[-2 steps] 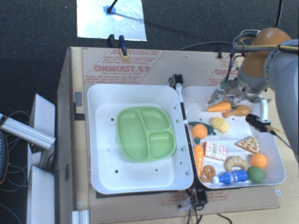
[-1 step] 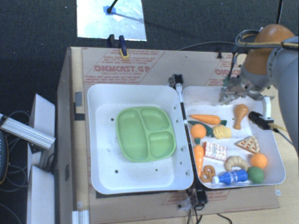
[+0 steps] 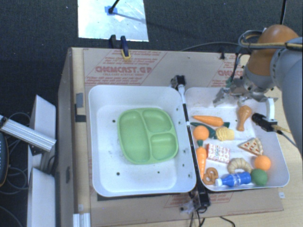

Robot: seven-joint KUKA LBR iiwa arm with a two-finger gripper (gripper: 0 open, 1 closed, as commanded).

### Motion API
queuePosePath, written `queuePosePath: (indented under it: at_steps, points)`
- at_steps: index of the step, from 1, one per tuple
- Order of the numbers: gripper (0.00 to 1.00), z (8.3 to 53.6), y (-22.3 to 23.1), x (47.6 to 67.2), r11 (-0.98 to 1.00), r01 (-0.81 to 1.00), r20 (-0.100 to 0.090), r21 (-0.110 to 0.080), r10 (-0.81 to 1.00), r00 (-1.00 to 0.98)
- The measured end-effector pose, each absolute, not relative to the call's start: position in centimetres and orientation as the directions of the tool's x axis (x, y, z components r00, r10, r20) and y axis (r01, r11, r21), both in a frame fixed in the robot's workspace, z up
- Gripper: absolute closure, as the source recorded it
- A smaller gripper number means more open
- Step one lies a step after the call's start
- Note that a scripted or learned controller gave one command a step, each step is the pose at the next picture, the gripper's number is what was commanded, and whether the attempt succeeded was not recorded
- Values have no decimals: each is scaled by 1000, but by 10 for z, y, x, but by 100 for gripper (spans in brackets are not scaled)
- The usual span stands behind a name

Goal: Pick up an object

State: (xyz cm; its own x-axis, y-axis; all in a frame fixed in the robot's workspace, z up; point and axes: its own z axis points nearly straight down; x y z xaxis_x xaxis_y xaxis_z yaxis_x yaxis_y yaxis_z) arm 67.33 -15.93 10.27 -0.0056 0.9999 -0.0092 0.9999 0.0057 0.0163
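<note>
Hovering my gripper (image 3: 230,91) over the far end of the right bin (image 3: 279,171), fingers spread wide, nothing between them. Closest candidate is the drumstick (image 3: 244,116), lying just beside me near the bin's back wall. Judging by looks, it's hollow plastic play food: light, rigid, smooth, so likely to slip or skid. Best hold would be across the narrow shank, not the rounded fat end. Carrot (image 3: 208,121) just left of it, same story, tapered and slick. Pizza slice (image 3: 251,146), orange (image 3: 262,162) and blue bottle (image 3: 236,179) sit nearer the front. Left bin (image 3: 102,108) carries a green divided plate (image 3: 147,135). Red print on the desk (image 3: 156,63) reads roughly "CHEMCAST GP"; smaller lines unreadable. Small red-white box (image 3: 218,152) has a label, too small to read.
</note>
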Motion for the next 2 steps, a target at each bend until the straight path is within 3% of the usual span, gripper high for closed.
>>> queuePosePath:
  at_steps: [1, 2]
  points:
    - [0, 85, -204, 646, 1, 1000, -2, 2, 1000, -1]
    - [0, 90, -207, 628, 1, 1000, -1, 3, 1000, -1]
